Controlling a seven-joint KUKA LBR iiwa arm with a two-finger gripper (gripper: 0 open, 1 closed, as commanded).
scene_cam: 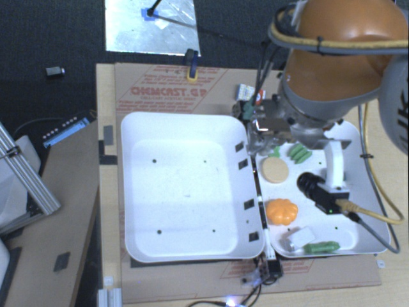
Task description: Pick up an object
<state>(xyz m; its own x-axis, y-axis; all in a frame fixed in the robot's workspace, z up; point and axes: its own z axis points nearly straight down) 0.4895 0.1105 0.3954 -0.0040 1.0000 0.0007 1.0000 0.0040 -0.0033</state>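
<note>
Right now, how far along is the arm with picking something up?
Done: the arm has reached over the right bin, with its gripper low by that bin's upper left corner. In hand: nothing I can confirm; the wrist hides the fingers. Left: the grasp and lift. The tan disc, orange pumpkin, green pieces and green bean all lie in the bin.

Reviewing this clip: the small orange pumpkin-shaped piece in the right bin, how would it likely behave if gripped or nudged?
The orange pumpkin looks squat and rounded, so it would probably sit stable rather than roll far. Its surface appears smooth and lobed, so flat fingers might slip off unless they close across its widest part. It looks like a toy, likely light and rigid. It lies close to the right bin's inner wall, which could crowd a grasp.
</note>
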